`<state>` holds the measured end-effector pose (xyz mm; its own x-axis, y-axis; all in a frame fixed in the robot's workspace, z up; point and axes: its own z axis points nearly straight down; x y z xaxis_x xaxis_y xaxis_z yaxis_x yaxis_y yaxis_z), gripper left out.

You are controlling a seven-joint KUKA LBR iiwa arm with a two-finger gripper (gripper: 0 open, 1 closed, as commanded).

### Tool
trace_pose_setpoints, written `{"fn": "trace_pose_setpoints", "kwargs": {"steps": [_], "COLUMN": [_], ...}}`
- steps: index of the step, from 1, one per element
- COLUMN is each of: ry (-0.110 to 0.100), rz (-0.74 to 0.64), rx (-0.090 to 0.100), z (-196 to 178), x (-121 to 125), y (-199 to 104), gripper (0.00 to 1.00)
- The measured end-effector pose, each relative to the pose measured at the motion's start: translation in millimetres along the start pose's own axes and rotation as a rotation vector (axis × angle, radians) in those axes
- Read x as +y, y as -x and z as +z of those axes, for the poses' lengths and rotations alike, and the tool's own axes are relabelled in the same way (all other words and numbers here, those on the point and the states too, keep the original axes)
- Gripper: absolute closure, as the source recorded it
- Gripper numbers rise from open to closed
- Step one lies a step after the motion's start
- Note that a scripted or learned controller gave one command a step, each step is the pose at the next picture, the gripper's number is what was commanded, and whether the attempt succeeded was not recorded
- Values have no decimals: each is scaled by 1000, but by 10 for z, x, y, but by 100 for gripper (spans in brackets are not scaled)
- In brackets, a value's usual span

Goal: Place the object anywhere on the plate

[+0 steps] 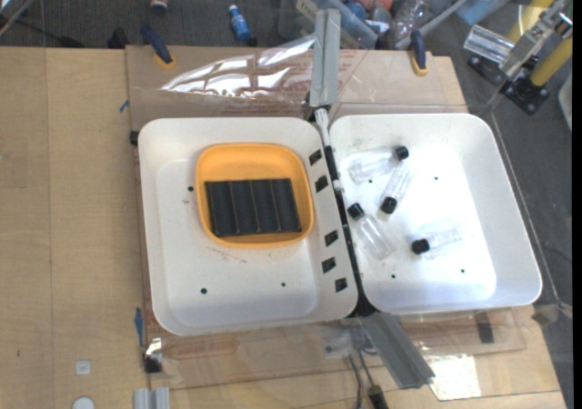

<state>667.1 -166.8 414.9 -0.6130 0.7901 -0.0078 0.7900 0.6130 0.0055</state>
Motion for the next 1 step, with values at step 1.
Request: {"fn": "trace_pose_setpoints", "kwargs": {"steps": [1], "ry": [1], "rz": [-258], "rx": [-2], "z": [-230], "x": [-336], "y": [351], "gripper": [100]}}
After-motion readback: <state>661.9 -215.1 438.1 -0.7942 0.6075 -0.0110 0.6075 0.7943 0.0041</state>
